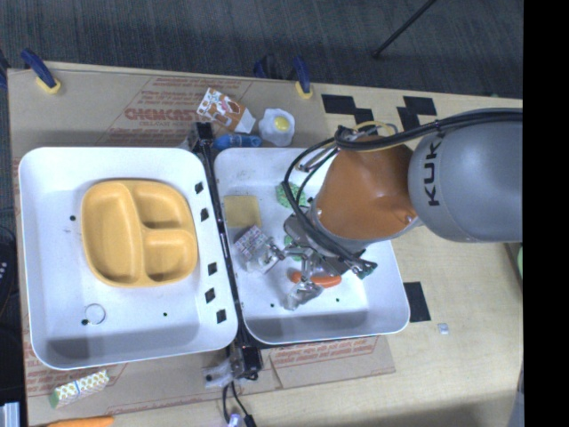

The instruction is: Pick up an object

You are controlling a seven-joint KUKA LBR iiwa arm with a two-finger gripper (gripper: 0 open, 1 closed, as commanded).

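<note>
Camera view: small orange object (318, 280)

Single fixed overhead camera, slanted down, both bins (36, 238) framed.

Robot lab: clamped cardboard bench (160, 105), white bins (44, 238).

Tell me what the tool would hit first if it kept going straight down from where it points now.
Probably the orange object lying right beneath the tool in the right bin, though depth is hard to judge.
</note>
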